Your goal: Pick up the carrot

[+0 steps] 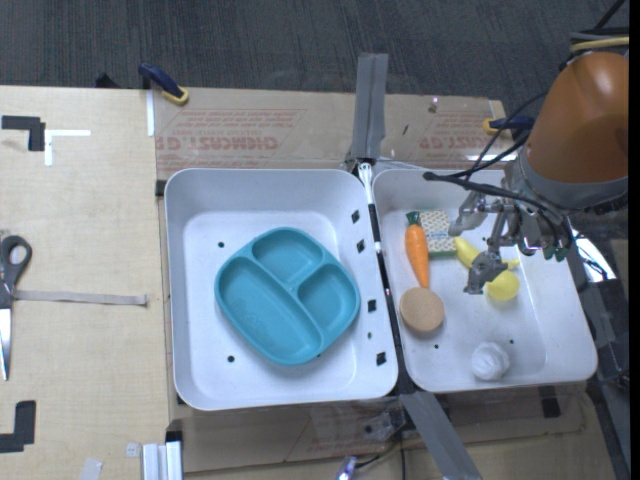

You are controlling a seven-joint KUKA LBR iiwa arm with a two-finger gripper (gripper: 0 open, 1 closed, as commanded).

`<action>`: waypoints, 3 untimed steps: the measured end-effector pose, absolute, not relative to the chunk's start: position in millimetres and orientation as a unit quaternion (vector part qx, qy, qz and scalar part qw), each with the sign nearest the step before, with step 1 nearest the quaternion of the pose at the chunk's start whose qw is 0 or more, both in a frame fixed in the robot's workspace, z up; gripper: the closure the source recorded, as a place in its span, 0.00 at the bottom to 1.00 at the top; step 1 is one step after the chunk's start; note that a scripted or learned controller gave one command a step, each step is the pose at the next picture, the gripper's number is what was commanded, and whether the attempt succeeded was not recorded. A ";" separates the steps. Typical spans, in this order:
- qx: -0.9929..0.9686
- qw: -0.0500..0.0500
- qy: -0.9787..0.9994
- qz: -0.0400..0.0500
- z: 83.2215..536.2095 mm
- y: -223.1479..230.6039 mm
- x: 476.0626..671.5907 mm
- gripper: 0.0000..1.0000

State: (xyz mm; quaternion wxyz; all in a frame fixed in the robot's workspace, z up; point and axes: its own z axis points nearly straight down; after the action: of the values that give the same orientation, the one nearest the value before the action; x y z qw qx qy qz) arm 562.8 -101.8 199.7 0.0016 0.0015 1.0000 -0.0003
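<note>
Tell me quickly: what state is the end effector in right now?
End effector: hovers over the right bin above a yellow item, apart from the carrot; open or closed cannot be told, and nothing is visibly held.

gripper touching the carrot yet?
Apart. The camera view shows the gripper over the yellow items on the bin's right, with bare white bin floor between it and the carrot by the left wall.

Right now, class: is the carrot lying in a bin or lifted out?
Lying in. The carrot rests flat on the right bin's floor by its left wall, apart from the gripper.
</note>
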 end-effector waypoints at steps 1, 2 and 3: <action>0.027 0.010 1.000 -0.001 102.2 -115.6 610.9 0.00; 0.108 0.013 0.994 -0.001 102.2 -99.1 600.3 0.00; 0.172 0.014 0.985 0.001 102.2 -93.2 585.8 0.00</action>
State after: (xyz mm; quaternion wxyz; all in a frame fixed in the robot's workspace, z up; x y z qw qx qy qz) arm 585.8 -93.2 102.2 0.0142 0.1715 0.9851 0.0006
